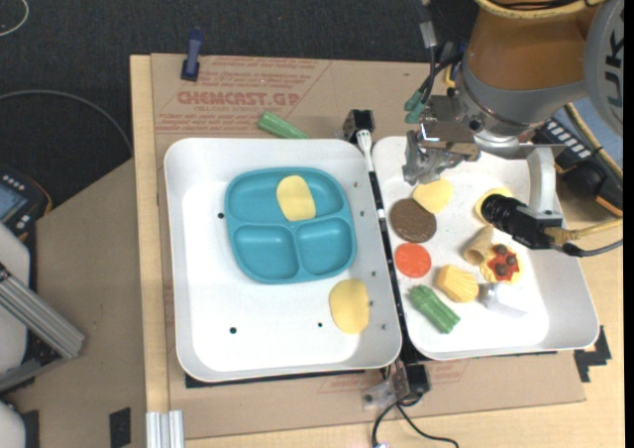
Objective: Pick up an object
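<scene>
Cable plug (401,382) nearest, at tabletop front edge between the bins. Next, pale yellow oval (349,305) in left bin (193,268), front right corner. Right bin (555,332), front row: green pickle-like piece (434,307), ribbed yellow piece (457,283) just beside it, berry-topped pastry (501,263) further right. Behind those: orange disc (413,260), then brown disc (412,221), close but apart. Teal divided plate (260,238) mid left bin, yellow slice (295,197) in its far compartment. Pale yellow wedge (434,196) in right bin's far-left part, just beside brown disc. Pincer (426,167) low over that spot, right at wedge's far edge. Cannot tell how far open; nothing seen held. Likely target: the wedge, lying just nearside and slightly right of pincer tip, no clear long axis. Probably a short shift toward the near side, then down. Risk: clipping brown disc. Farthest, on cardboard: green stick (282,126), blue clip (191,55).
</scene>
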